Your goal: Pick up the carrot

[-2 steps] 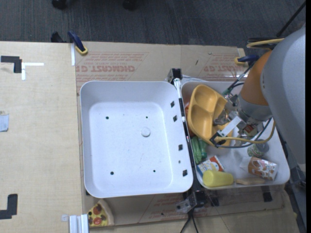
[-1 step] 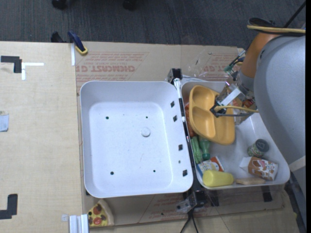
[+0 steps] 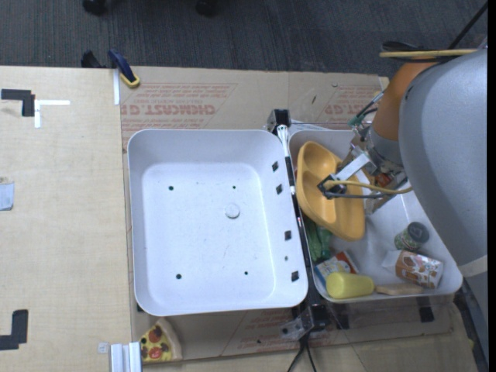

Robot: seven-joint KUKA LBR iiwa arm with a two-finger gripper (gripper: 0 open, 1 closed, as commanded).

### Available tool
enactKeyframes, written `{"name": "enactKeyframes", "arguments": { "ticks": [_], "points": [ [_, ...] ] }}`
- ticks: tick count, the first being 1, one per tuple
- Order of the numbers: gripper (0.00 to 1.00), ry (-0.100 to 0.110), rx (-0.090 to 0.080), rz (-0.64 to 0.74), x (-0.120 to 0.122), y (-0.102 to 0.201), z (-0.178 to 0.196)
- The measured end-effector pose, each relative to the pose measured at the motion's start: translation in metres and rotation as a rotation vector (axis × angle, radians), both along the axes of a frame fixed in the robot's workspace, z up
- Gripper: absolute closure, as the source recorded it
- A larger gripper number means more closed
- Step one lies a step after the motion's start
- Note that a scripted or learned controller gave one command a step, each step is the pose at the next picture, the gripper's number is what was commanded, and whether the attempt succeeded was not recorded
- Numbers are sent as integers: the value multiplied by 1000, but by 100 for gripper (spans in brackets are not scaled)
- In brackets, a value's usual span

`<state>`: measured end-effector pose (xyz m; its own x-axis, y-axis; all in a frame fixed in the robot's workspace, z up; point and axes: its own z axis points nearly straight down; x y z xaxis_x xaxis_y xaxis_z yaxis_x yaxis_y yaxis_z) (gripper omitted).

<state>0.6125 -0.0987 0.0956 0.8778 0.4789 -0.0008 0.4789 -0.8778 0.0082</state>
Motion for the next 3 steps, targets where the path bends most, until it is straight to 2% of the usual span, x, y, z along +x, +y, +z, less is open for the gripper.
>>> {"name": "enactKeyframes", "arguments": {
  "ticks": [1,3],
  "points": [
    [0,3,2,-296,-4,-1,-3],
    [0,4,8,-295,-110,5,-4]
  ]
}}
